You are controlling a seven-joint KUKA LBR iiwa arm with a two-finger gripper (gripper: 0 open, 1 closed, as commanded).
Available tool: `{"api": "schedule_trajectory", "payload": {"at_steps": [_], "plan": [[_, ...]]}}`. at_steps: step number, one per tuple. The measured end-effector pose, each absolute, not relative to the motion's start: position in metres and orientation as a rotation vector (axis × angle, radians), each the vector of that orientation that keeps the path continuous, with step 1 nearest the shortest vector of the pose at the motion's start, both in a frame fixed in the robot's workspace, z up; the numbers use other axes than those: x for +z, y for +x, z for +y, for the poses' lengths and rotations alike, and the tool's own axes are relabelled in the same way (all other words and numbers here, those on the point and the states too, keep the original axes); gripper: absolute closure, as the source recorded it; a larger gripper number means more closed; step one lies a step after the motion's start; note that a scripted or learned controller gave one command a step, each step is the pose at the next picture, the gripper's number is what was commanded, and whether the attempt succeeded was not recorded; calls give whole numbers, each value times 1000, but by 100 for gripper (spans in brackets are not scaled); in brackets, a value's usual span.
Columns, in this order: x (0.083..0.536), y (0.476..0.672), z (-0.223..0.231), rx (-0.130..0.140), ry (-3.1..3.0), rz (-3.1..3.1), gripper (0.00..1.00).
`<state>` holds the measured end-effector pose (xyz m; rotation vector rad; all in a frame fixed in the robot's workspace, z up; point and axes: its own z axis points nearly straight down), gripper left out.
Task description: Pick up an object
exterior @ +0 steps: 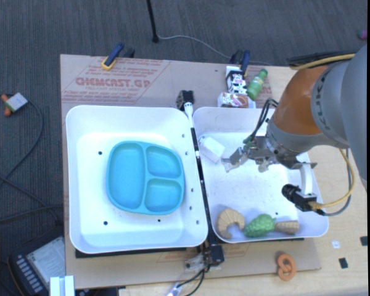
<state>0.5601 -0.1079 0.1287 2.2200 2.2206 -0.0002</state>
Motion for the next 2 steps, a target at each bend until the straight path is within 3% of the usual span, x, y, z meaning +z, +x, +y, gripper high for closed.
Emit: {"api": "schedule_trajectory", "payload": {"at_steps": [1, 2], "plan": [[105, 613, -107, -4, 2222, 2223, 0], [115, 614, -108, -5, 2220, 2222, 100]]}}
